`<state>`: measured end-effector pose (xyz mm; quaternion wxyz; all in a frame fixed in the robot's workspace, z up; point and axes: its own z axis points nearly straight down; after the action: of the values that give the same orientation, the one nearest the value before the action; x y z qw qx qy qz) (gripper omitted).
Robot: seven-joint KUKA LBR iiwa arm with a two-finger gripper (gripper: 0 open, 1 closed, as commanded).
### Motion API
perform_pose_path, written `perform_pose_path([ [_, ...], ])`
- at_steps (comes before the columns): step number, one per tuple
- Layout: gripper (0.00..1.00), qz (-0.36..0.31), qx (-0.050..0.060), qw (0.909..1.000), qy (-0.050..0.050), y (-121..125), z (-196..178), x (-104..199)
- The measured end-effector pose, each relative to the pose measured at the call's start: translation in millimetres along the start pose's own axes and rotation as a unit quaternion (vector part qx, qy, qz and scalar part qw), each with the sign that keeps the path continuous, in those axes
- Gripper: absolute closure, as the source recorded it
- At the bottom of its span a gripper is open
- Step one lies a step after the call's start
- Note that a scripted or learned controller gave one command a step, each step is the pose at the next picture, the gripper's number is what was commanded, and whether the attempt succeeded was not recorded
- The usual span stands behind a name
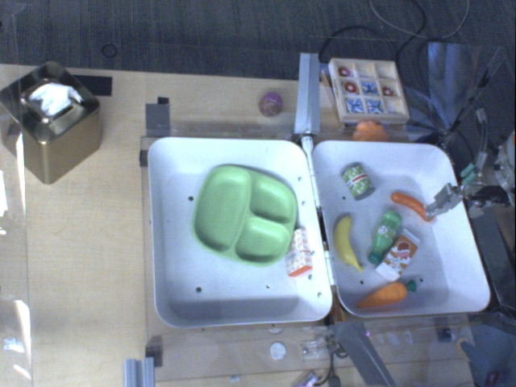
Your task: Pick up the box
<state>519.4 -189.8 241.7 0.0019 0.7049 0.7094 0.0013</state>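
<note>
Pale wooden desk (97, 256) against dark carpet, bearing two shallow white bins side by side. Left white bin (173, 297) with a green moulded plastic plate (242, 212) of three compartments at its middle. Right white bin (463, 289) strewn with small items. Brass-coloured square tissue holder (52, 131) at far left, well apart from the bins. Wooden noughts-and-crosses board (367, 91) behind the right bin.

Grey gripper (446, 198) at the right bin's right rim, near a red-orange pepper (409, 205); open or closed impossible to tell, nothing seen in its grasp.

Small white and red box (401, 254) flat on the right bin's floor, touching a green plastic bottle (385, 236), above an orange carrot (382, 295). Yellow banana (347, 242) left of the bottle, green tin can (357, 181) towards the back. White and orange carton (299, 252) in the left bin, against the plate's right edge.
</note>
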Motion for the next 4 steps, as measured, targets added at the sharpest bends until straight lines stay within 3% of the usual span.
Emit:
perform_pose_path([
  [1, 0.0, 0.042, -0.003, 0.9991, 0.0, 34.3, 131.5, 5.9],
  [2, 0.0, 0.029, -0.002, 0.9996, 0.0, 85.0, 154.7, -4.8],
  [3, 0.0, -0.044, -0.003, 0.999, -0.001, 121.2, 154.2, 26.7],
  [4, 0.0, -0.126, 0.0, 0.9921, -0.001, 121.9, 127.0, 84.4],
])
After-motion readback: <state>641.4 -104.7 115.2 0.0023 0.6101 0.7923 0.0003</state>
